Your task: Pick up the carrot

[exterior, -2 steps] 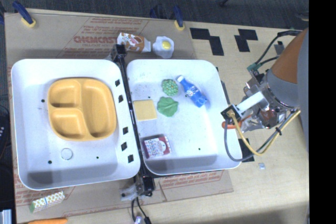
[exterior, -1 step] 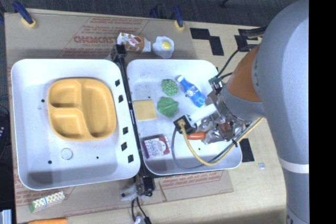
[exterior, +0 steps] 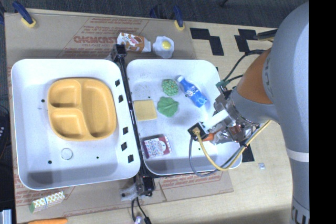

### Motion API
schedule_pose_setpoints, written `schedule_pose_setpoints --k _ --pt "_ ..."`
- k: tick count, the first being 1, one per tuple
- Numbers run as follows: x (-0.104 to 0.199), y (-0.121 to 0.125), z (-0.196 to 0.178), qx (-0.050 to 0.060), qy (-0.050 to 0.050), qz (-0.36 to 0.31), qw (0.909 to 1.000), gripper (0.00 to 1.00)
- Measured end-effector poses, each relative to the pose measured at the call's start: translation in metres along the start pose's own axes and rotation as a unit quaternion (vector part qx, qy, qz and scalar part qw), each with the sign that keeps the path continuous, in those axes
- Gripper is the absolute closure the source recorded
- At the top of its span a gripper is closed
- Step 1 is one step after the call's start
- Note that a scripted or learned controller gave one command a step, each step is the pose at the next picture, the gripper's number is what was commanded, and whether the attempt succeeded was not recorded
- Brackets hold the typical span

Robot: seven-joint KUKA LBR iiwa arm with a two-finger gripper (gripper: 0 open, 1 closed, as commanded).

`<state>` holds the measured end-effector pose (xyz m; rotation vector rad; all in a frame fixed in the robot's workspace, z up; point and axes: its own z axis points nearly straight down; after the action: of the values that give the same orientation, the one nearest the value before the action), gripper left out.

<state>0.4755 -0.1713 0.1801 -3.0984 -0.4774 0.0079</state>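
Observation:
My gripper (exterior: pixel 216 132) hangs low over the right part of the right bin (exterior: pixel 157 169), with the grey arm and its orange band (exterior: pixel 255 84) coming in from the right. A small orange piece (exterior: pixel 208 137), possibly the carrot, shows just under the gripper's black block; most of it is hidden by the wrist and cables. I cannot tell whether the gripper touches it.
The right bin also holds a blue bottle (exterior: pixel 191 91), two green items (exterior: pixel 169 86) (exterior: pixel 168 106), a yellow block (exterior: pixel 144 110) and a red packet (exterior: pixel 156 146). A yellow divided tray (exterior: pixel 82 108) lies in the left bin (exterior: pixel 26 165). Small items sit behind the bins.

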Motion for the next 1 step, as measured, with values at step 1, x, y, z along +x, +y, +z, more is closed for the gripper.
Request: schedule_pose_setpoints --k 1 --pt "-0.0079 0.0253 -0.0510 -0.001 0.001 0.049 0.9988 1.00"
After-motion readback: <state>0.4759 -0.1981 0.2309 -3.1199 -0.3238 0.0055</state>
